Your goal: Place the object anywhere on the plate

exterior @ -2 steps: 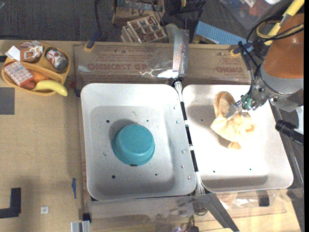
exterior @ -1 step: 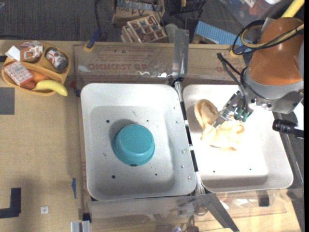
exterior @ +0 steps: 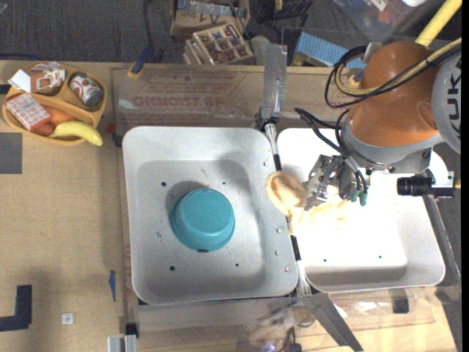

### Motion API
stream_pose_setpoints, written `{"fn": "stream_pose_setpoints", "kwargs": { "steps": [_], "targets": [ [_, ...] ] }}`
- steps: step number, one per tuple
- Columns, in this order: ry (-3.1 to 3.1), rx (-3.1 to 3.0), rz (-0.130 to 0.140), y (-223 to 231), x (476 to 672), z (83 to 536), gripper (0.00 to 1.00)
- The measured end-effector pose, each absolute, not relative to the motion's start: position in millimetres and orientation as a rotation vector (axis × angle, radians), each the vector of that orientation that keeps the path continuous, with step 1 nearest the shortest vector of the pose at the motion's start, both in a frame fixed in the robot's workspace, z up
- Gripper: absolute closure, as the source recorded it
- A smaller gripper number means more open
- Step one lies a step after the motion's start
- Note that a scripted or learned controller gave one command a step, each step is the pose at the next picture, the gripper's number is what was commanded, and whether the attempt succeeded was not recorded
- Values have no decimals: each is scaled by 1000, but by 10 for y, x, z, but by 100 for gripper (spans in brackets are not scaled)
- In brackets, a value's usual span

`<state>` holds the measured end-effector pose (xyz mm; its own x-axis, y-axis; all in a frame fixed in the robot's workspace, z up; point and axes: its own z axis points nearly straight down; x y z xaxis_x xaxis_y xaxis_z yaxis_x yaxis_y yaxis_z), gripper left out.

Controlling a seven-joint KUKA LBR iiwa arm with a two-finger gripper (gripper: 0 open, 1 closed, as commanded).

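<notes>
Bins sit side by side on the tabletop (exterior: 66, 226). The hand (exterior: 322, 189) hangs over the upper left part of the right bin (exterior: 381, 266), under the orange band (exterior: 396, 86) of the arm. Its fingers point down and to the left; whether they are apart or together I cannot tell, since glare and blur hide the tips.

Just left of the hand, a pale tan, rounded object (exterior: 284, 189) lies across the divide between the two bins, touching or nearly touching the fingers. A blurred yellowish patch (exterior: 322, 210) lies right below the hand on the floor of the right bin; what it is I cannot tell.

Well to the left of the hand, the left bin (exterior: 146, 160) holds a teal plate (exterior: 204, 218), round and bowl-like, near its middle. The tan object is apart from the plate, between it and the hand.

Far left of the hand and higher in the view, a yellow tray (exterior: 15, 116) on the tabletop holds a banana (exterior: 77, 131), small boxes (exterior: 26, 108) and a can (exterior: 88, 90).
</notes>
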<state>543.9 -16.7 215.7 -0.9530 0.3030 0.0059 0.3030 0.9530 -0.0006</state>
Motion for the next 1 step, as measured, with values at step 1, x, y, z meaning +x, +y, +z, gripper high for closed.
{"fn": "stream_pose_setpoints", "kwargs": {
  "steps": [1],
  "targets": [
    [-3136, -2, -2, 311, 5286, 2245, 100]
  ]
}}
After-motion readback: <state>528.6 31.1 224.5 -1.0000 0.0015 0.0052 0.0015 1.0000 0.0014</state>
